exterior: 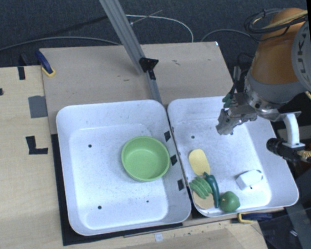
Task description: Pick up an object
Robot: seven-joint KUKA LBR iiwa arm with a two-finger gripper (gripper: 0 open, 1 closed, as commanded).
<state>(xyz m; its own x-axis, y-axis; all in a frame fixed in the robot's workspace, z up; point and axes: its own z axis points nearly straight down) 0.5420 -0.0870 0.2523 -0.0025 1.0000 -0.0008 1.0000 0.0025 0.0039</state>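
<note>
In the right bin [270, 152] lie a pale yellow oval piece [198, 159], a green and teal brush-like object [205, 187] over a tan piece, a small green round object [229, 201] at the front edge, and a white lump [249, 179]. My gripper [226, 126] hangs over the back middle of the right bin, up and to the right of the yellow piece, with nothing seen between its fingers. A green bowl [145, 158] sits in the left bin [83, 174].
A grey pole [125, 32] slants down from the top to a black clamp at the bins' back edge. Cables cross the dark floor behind the bench. A blue and yellow clip [44, 62] lies at the board's back left corner.
</note>
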